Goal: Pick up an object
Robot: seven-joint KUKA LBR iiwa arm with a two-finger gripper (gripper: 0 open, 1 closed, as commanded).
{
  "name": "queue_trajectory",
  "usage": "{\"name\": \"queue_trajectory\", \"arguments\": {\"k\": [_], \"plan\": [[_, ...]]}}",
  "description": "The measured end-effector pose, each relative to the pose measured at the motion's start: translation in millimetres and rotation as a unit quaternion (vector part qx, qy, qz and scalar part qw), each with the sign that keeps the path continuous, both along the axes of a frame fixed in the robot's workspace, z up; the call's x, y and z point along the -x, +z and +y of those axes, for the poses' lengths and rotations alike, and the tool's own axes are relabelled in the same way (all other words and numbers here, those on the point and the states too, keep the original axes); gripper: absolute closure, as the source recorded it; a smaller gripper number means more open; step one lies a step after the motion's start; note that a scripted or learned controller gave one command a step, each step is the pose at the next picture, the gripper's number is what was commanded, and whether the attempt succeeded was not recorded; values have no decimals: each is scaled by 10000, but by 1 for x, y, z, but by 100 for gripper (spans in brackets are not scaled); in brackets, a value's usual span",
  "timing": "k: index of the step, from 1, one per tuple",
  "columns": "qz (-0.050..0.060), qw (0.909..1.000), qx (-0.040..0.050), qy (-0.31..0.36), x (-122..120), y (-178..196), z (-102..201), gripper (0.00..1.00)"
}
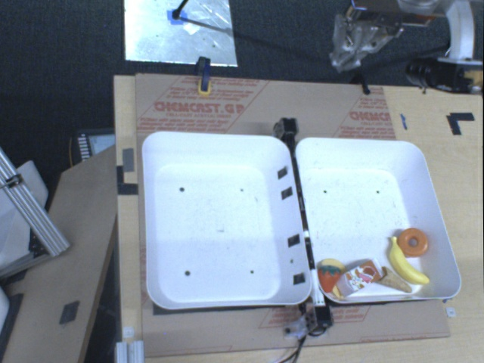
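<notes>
The gripper (354, 48) hangs at about one o'clock in the view, high above the bench and beyond the far edge of the right bin (423, 174). Whether its fingers are apart or together cannot be told; nothing is seen between them. The objects lie clustered at about five o'clock, in the near corner of the right bin. A banana (405, 264) curves along the near right wall, and an orange donut (413, 241) sits just beside its upper end. A small red-and-white packet (357, 277) lies near the banana's lower end, with a tomato-like piece (330, 273) just left of it against the divider. The left bin (159, 157) lies at about eight o'clock.
</notes>
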State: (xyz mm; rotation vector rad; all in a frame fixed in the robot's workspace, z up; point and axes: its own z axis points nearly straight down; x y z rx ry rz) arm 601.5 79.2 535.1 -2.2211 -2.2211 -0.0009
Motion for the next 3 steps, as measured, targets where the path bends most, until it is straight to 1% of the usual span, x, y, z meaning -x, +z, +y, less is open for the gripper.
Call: {"name": "queue_trajectory", "arguments": {"k": [1,2,3], "plan": [[-7,10000,1,-7,40,-4,-15,100],[-4,10000,2,-4,72,-13,-30,100],[-19,10000,-1,-7,117,0,-44,100]]}}
